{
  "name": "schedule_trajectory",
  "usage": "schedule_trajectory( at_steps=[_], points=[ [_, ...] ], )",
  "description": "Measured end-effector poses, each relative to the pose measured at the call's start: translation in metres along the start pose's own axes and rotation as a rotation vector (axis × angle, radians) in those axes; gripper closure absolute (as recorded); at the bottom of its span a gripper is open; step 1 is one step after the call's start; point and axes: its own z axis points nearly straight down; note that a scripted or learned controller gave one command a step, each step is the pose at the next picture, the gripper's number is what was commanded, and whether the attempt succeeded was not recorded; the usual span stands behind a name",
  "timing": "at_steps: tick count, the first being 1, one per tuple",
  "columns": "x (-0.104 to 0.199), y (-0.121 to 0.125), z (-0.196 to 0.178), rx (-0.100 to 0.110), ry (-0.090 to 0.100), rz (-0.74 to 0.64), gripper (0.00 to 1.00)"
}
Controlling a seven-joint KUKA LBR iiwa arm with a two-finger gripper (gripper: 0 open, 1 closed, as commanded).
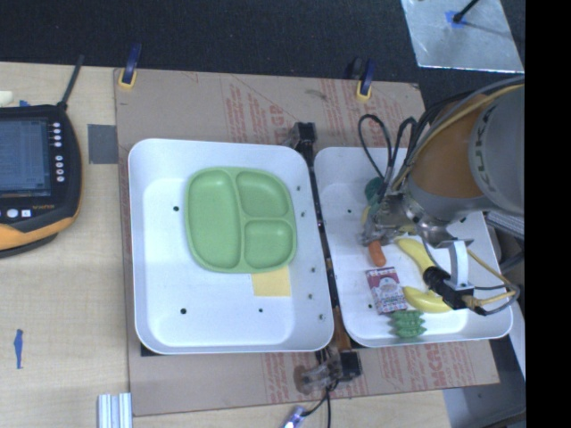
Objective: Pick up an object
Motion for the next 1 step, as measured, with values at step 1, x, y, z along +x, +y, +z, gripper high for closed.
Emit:
schedule_trajectory(
  at_steps=[1],
  points=[
    [0.0514, 0.0111, -0.0914, -0.006, 0.003, 0.001, 1.00]
  ],
)
